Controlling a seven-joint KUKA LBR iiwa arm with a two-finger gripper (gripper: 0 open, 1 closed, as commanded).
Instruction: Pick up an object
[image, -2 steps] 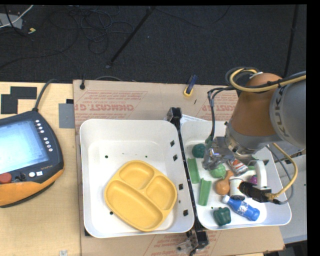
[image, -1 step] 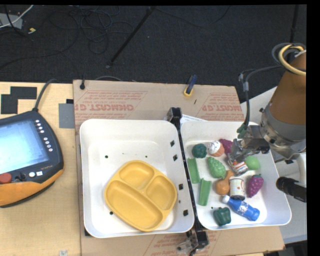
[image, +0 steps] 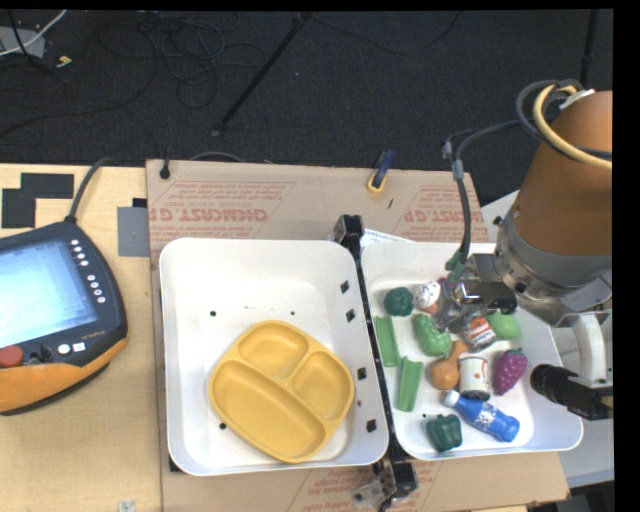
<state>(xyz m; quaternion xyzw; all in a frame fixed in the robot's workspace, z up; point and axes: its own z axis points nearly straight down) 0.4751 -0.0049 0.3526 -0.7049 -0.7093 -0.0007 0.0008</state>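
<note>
- Objects for picking lie clustered in the right bin (image: 570, 425); I count roughly ten small toy items there.
- Along that bin's left side I see two green sticks, one (image: 387, 340) nearer the divider and one (image: 409, 384) just beside it, lower down.
- At the upper part sit a dark green rounded piece (image: 399, 300) and a small white item (image: 428, 294) next to it.
- A light green leafy piece (image: 433, 336) lies near the middle, with an orange piece (image: 445, 373) below it.
- A white can (image: 475, 373) stands beside the orange piece, and a purple grape bunch (image: 509, 369) lies to the right of the can.
- Toward the near edge I note a blue bottle (image: 488, 417) lying on its side and a dark green pepper (image: 443, 431) just beside it.
- From my remote position the gripper (image: 468, 308) sits low over the middle of this cluster, just above the leafy piece; I cannot tell whether it is spread or closed, nor whether anything is caught in it.
- The grey arm (image: 570, 170) with its orange band enters from the right.
- The left bin (image: 190, 300) holds a yellow divided plate (image: 281, 389), lying flat.
- A pendant with a screen (image: 50, 310) rests on the bench to the left, well apart from both bins.
</note>
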